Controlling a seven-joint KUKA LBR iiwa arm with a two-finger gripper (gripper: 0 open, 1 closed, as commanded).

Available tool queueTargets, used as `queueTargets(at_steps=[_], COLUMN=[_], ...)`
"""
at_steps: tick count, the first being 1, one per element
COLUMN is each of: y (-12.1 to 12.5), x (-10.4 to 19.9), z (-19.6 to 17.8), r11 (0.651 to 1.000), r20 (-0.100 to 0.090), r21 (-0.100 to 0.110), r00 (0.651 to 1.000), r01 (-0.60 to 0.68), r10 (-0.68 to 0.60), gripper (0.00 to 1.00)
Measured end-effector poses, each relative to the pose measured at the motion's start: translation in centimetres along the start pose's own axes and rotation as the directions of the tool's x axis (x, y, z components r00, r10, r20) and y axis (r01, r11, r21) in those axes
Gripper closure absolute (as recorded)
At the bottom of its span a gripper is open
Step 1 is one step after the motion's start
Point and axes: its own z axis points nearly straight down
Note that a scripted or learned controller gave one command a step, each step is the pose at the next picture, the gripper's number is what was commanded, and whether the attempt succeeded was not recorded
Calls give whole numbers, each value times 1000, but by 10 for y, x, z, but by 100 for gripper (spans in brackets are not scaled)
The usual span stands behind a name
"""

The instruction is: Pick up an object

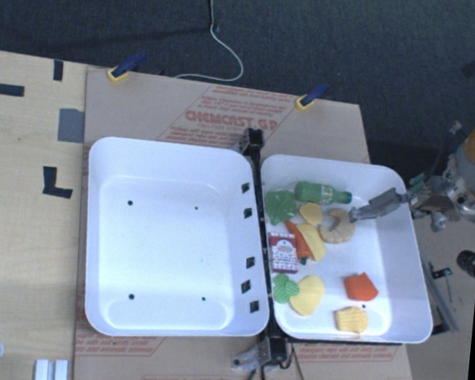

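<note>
The right bin [406,270] holds several toy foods. A green bottle [321,193] lies at its back, with a green leafy piece [280,205] and a yellow piece [310,213] beside it. A beige round piece [337,228] lies just left of my gripper [360,211], which reaches in low from the right and points at it. Further forward lie a carrot [299,236], a red and white box [283,253], a green floret [284,289], a yellow pear shape [310,295], an orange-red block [361,286] and a yellow corn piece [351,320].
The left bin [165,236] sits beside the right one, with a black hinge strip [254,229] between them. Both rest on a cardboard sheet [219,120]. The arm's wrist [452,199] hangs over the right bin's right rim.
</note>
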Motion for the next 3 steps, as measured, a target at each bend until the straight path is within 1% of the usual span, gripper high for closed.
queueTargets(at_steps=[1, 2, 3], y=[12, 101, 58], x=[32, 60, 88], z=[166, 163, 161], r11=[1000, 1000, 1000], r20=[-1, 0, 11], r21=[0, -5, -9], r00=[1000, 1000, 1000], r01=[-2, 5, -5], r10=[2, -5, 5], gripper=[0, 0, 0])
